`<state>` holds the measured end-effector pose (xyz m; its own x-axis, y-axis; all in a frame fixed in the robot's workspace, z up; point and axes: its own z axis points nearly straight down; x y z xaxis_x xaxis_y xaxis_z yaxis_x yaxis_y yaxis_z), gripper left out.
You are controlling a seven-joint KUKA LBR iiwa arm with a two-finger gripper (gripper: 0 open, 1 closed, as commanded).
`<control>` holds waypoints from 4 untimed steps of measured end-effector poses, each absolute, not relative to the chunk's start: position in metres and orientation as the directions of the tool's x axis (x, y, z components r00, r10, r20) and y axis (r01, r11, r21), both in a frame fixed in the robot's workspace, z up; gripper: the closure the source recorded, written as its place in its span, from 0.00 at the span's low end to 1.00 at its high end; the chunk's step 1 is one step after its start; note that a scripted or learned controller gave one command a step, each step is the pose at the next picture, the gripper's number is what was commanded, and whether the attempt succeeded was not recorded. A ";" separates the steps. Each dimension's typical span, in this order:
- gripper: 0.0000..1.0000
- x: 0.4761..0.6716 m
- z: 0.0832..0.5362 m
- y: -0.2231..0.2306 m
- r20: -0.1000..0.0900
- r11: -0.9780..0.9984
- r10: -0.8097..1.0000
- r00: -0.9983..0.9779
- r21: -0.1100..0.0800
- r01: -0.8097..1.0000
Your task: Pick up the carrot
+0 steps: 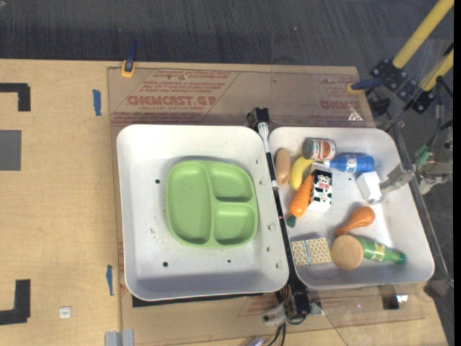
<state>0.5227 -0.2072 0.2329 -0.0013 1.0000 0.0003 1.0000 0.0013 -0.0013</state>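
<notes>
Camera view: carrot (302, 196) untouched in the right bin (414, 215), gripper (403, 176) at that bin's right rim.
The carrot lies slantwise by the left wall, wedged between a yellow banana (300, 171) and a black-and-white carton (322, 187), so a clean grasp looks tight. Whether the gripper is open, I cannot tell. The left bin (140, 215) holds a green tray (212, 202).

A robotics laboratory bench: two white bins (137, 215) clamped side by side on a cardboard sheet (180, 92), blue tape marks (96, 102) on a plywood tabletop (57, 193), toy food items, and a yellow stand (428, 24) over dark carpet (216, 13).
</notes>
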 end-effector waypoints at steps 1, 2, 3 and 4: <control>0.00 0.502 0.097 -0.176 -0.006 0.117 0.993 -0.117 0.010 0.993; 1.00 0.502 0.105 -0.176 -0.006 0.114 0.993 -0.114 0.010 0.993; 1.00 0.515 0.092 -0.104 -0.003 -0.263 0.965 0.263 0.019 0.965; 0.00 0.514 0.090 -0.101 0.002 -0.260 0.966 0.260 0.015 0.965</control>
<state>0.5143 -0.1014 0.0899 0.2604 0.9655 0.0015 0.9654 -0.2603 0.0149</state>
